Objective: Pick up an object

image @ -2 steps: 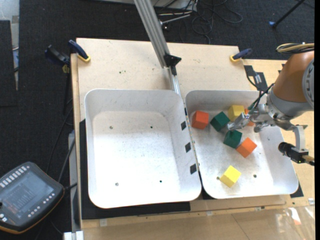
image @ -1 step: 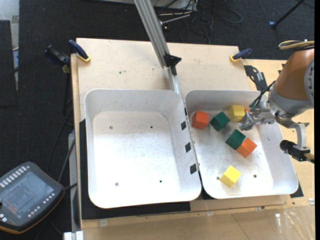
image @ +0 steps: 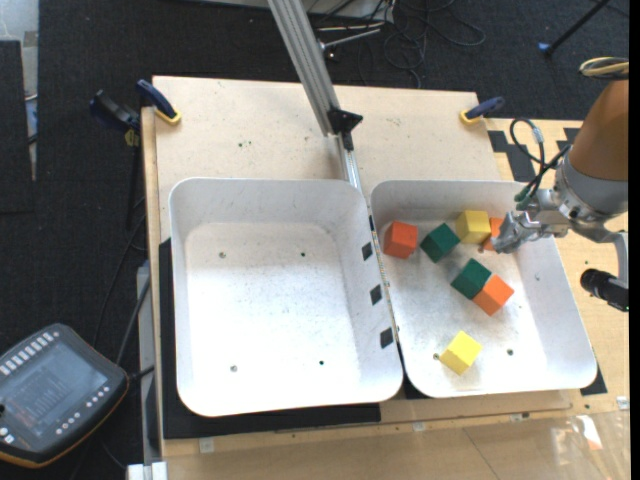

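Gripper [image: 508,236] pictured low in the right bin [image: 560,368]
It was seen beside a yellow cube [image: 474,225]; whether its claw was open could not be told

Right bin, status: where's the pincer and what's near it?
Pincer low at right bin's far right rim. Nearest: yellow cube, an orange block beside it; no grasp seen. Green cube close by, crowding the approach.

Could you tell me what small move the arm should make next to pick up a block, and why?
Probably a short lowering onto the orange block at the tool. The tool sits low at the right bin's far right edge, beside the yellow block, with that orange block partly hidden under it, so it looks like the nearest target. No block shows held.
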You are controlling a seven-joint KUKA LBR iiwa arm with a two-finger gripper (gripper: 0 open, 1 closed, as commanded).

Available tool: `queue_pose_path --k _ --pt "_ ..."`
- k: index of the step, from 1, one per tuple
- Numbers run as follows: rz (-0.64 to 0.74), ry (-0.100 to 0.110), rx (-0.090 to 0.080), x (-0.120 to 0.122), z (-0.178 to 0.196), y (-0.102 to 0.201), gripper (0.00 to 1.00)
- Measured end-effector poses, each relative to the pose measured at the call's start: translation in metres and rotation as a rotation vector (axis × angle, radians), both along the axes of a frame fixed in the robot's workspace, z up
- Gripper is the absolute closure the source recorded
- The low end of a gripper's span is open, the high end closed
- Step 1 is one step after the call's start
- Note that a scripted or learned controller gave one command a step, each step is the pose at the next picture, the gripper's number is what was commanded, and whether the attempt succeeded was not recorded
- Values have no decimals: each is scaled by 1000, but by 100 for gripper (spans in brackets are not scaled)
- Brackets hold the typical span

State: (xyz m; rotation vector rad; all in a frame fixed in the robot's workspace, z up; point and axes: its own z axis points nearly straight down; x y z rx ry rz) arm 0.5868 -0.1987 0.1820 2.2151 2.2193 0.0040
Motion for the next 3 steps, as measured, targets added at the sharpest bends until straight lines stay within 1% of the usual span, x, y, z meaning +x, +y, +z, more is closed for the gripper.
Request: queue_pose_path --k 1,2,3 --pt "0 2 1 1 26 0 100" --pt "6 7 5 -3 22 59 100" --pt "6 5 5 -6 36 116 100"
